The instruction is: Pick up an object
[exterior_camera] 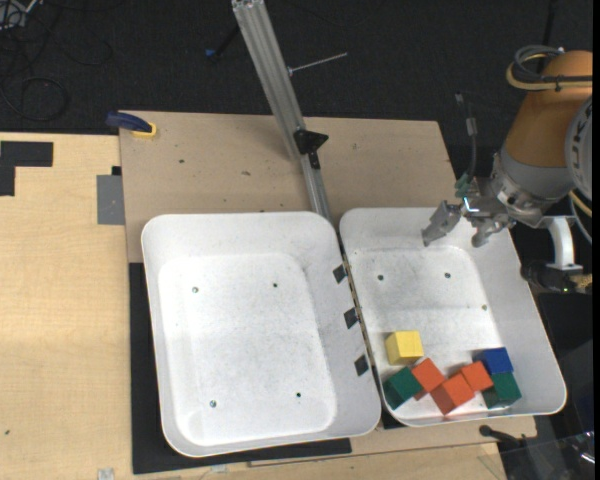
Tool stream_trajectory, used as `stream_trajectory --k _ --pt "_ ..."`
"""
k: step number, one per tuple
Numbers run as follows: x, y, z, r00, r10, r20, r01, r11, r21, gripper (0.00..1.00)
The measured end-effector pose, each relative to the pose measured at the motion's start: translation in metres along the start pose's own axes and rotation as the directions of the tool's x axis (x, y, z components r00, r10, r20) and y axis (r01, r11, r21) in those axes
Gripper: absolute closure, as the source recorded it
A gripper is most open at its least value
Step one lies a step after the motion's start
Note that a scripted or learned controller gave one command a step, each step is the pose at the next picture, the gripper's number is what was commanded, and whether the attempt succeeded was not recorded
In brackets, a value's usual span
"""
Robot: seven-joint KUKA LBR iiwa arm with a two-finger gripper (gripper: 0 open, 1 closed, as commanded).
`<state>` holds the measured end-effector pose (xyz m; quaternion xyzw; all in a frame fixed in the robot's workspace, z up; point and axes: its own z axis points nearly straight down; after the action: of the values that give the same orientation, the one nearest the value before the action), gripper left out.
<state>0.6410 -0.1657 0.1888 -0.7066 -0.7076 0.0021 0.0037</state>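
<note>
Near edge, right bin (540, 318): blocks bunched in the front corner. Yellow block (404, 345) sits slightly apart from the rest; two orange blocks (454, 386), two green blocks (500, 392) and a blue block (496, 360) are touching or crowded (poor finger room). Best bet, I judge: the yellow one, approached straight down, fingers straddling its free sides. Left bin (180, 238) beside it. Farther back, the tool (467, 220) hangs over the right bin's far rim, fingers spread, holding nothing, well apart from the blocks. Beyond, a slanted metal rail (277, 93) rises from the worktop (220, 158); not in the way.
</note>
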Motion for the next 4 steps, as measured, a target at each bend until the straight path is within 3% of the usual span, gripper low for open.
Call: stream_trajectory --k 1,2,3,4 --pt "0.0 0.001 -0.003 1.0 -0.003 0.002 0.003 1.0 -0.005 0.0" --pt "0.005 -0.003 0.06 1.0 -0.002 0.0 0.002 1.0 0.001 0.0" --pt "0.007 -0.003 0.101 1.0 -0.002 0.002 0.002 1.0 -0.004 0.0" --pt "0.006 -0.003 0.088 1.0 -0.001 0.002 0.001 1.0 -0.006 1.0"
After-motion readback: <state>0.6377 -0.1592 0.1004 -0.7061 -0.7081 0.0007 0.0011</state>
